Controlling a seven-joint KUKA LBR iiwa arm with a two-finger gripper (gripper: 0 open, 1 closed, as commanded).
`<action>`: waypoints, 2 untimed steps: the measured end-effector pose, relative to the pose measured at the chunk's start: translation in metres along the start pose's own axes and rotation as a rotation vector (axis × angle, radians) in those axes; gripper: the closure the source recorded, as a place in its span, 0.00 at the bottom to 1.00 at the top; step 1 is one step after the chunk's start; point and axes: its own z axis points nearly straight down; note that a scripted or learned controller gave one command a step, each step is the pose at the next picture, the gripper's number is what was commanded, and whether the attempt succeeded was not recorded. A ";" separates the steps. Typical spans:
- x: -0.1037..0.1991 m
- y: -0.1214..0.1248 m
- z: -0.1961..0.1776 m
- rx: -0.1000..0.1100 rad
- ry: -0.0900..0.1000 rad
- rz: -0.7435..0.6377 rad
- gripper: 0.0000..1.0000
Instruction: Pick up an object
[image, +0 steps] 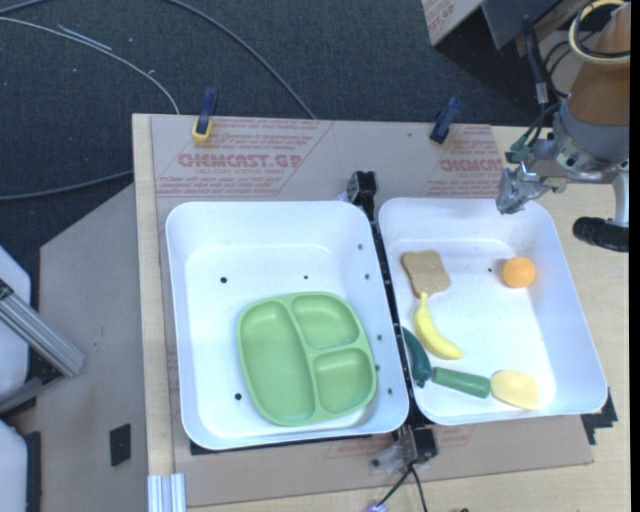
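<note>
Lighting's pretty bright and even from overhead, so the two white bins come out a bit blown out with only soft, short shadows under the green tray and the small stuff. The dark floor in the upper left stays dim. Overall it's a little soft and grainy, and the arm at upper right looks slightly blurred.

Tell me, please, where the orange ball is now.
The orange ball lies in the right bin, in its far right part, to the right of the tan bread slice and below the gripper in the picture.
</note>
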 end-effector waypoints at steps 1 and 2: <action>-0.002 -0.006 -0.049 -0.001 0.000 0.002 1.00; -0.002 -0.005 -0.072 0.002 0.001 0.001 1.00</action>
